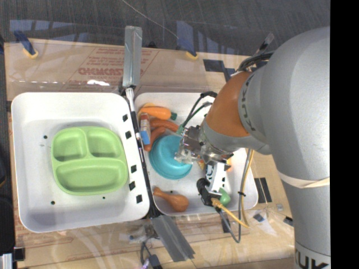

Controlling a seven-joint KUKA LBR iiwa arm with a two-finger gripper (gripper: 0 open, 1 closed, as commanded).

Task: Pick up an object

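I see end effector (190, 150) low in right bin (247, 192) | finger state: cannot tell | blue bowl (168, 158) touching at its 9 o'clock | nearest candidate, I judge

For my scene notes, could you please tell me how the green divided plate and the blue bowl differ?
The green divided plate is flat, squarish and split into three compartments; the blue bowl is round and deeper, with one hollow. The plate lies alone in the left bin; the bowl sits in the right bin among orange toy food. The plate is fully visible; the claw overlaps the bowl's right rim. Both look like plastic tableware.
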